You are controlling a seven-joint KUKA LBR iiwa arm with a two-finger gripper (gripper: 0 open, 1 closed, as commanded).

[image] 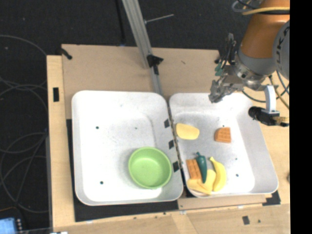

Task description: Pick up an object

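My gripper point(218, 92) hangs over the back edge of the right bin point(248, 179), with nothing seen between its fingers. Below it in that bin lie a pale yellow rounded piece point(187, 131) near the left wall and an orange wedge point(223, 135) in the middle. At the bin's front left sit a dark green pepper point(201, 164), a yellow banana point(219, 174), an orange-brown block point(193, 168) and a yellow piece point(198, 187), bunched together. A green bowl point(149, 167) rests in the front right of the left bin point(97, 130).
A slanted metal pole point(141, 35) runs from the top of the view down to the seam between the bins. The bins stand on a tan board point(112, 67) with dark floor and cables to the left.
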